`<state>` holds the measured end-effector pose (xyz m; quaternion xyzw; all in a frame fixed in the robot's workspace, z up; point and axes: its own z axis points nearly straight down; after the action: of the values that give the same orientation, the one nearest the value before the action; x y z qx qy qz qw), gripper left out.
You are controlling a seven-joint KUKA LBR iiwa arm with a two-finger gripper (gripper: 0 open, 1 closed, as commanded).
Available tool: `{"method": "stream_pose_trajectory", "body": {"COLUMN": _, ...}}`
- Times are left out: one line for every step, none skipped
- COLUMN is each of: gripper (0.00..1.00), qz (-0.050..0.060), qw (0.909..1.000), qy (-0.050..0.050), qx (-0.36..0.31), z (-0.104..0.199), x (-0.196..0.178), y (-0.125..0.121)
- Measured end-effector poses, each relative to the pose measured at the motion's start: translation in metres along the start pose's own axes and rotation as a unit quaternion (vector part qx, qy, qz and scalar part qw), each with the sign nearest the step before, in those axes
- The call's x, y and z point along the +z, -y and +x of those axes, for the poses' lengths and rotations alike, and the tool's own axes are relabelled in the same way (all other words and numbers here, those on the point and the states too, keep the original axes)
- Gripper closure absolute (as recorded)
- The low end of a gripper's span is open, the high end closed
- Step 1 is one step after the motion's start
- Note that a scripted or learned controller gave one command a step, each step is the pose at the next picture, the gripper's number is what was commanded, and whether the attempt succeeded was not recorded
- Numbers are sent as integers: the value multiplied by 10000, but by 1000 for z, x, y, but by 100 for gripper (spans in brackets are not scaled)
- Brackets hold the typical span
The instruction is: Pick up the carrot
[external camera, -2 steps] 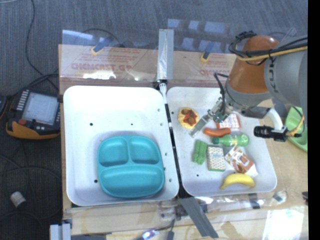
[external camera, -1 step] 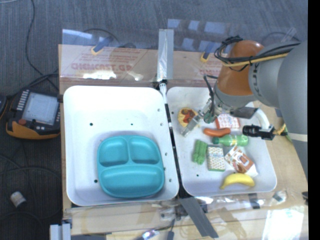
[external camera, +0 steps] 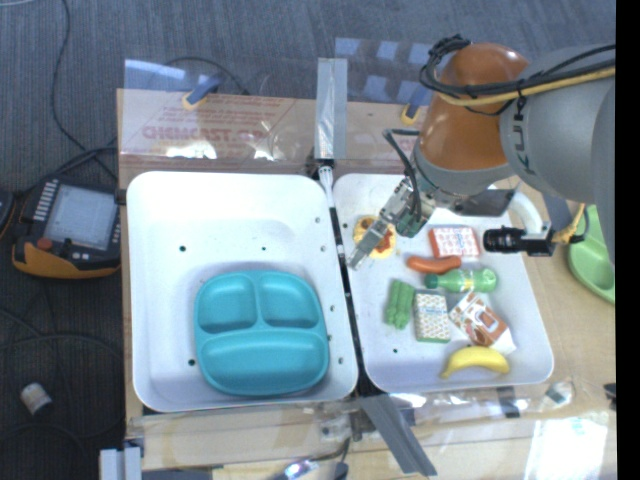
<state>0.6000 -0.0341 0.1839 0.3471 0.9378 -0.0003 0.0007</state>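
Observation:
The carrot (external camera: pixel 433 264) is a small orange piece lying flat near the middle of the right bin (external camera: pixel 530 363). It rests just below a red and white box (external camera: pixel 453 240). My gripper (external camera: pixel 372 240) hangs low over the right bin's left side, close to the wall between the bins. It sits about a hand's width left of the carrot and does not touch it. A small yellow and orange item (external camera: pixel 360 230) lies partly hidden under the gripper.
Around the carrot lie a green bottle (external camera: pixel 464 280), a green ridged piece (external camera: pixel 400 303), a patterned packet (external camera: pixel 432 318), a red and white wrapper (external camera: pixel 479 318) and a banana (external camera: pixel 475 361). The left bin (external camera: pixel 180 208) holds a blue divided plate (external camera: pixel 262 328).

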Motion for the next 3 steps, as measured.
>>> {"method": "stream_pose_trajectory", "body": {"gripper": 0, "qz": -2, "qw": 10000, "qy": -4, "qx": -58, "z": 0, "x": -24, "y": 26}}
{"method": "stream_pose_trajectory", "body": {"gripper": 0, "qz": 9, "qw": 9989, "qy": 4, "qx": -479, "z": -38, "x": 0, "y": 24}}
{"method": "stream_pose_trajectory", "body": {"gripper": 0, "qz": -12, "qw": 9993, "qy": 3, "qx": -369, "z": -72, "x": -72, "y": 32}}
